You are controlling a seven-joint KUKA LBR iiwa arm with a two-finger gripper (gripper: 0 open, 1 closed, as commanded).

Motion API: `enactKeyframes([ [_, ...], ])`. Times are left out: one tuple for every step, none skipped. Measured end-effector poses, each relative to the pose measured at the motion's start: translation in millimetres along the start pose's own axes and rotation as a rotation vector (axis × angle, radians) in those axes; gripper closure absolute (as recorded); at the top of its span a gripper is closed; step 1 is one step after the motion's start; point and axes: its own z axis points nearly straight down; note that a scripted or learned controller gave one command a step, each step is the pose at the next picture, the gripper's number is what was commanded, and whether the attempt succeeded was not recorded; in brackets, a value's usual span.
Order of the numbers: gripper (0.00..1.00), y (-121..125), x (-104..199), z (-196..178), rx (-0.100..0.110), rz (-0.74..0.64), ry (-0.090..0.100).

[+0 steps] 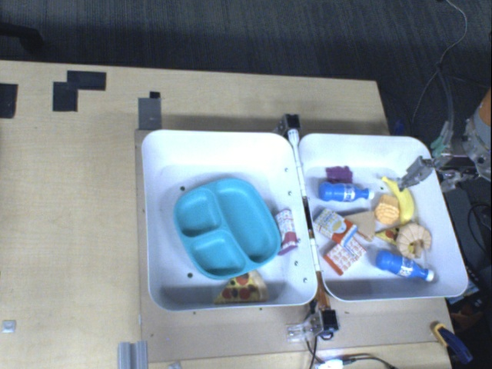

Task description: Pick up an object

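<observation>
Pale wood makes up the bench point(69, 229), which carries two shallow white bins side by side. The left bin point(165, 160) holds a blue divided tray point(227, 227), a pizza-slice toy point(242, 289) at its near wall and a small packet point(286, 229) by the divider. The right bin point(453, 271) holds the pickable clutter: two blue bottles point(346, 194) point(405, 266), a banana point(401, 198), a purple block point(338, 174), snack packets point(344, 250) and a bread-like toy point(415, 239). Judging by this, the task is at the approach step: nothing is lifted yet. The arm reaches in at the right edge, and its pincer point(421, 171) hangs over the right bin's far right corner, just beside the banana's tip. Whether it is open or closed I cannot tell. The next move likely calls for settling on one target, perhaps the banana, and descending squarely over it.
</observation>
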Motion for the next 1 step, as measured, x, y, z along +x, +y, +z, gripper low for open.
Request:
enactKeyframes([
  [0.0, 36.7, -27.4, 153.7, 0.003, 0.002, 0.001],
])
